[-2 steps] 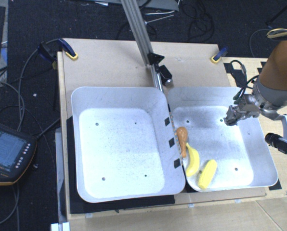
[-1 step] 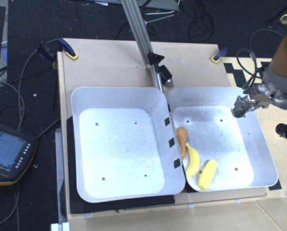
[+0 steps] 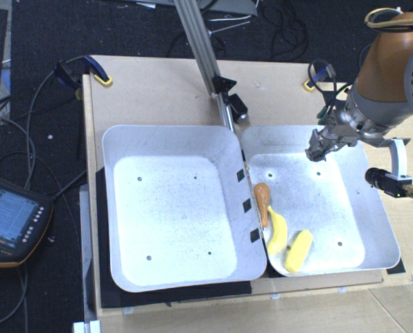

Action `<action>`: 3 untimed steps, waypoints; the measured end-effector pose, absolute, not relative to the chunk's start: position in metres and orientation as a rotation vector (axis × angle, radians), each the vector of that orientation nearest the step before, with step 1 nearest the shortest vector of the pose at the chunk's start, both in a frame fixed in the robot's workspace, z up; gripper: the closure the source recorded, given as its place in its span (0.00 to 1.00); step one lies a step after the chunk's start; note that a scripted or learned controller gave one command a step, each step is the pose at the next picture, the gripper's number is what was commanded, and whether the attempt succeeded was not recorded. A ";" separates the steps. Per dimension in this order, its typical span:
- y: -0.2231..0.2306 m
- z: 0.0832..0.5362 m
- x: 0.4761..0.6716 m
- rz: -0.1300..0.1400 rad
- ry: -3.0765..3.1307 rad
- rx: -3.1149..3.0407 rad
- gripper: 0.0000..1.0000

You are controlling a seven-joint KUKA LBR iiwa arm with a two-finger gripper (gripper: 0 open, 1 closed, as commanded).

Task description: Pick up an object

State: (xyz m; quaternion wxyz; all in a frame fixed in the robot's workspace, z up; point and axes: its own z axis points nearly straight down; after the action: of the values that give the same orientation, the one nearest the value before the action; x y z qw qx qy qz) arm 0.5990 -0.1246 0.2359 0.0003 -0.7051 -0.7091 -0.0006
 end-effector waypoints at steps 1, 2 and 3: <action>-0.076 0.245 0.614 -0.002 -2.227 -2.216 1.00; -0.027 0.232 0.626 0.000 -2.225 -2.216 1.00; 0.025 0.223 0.640 0.000 -2.225 -2.216 1.00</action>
State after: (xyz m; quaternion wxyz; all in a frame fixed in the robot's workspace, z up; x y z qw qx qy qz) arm 0.6399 0.0247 0.2230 0.0007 -0.7057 -0.7085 0.0000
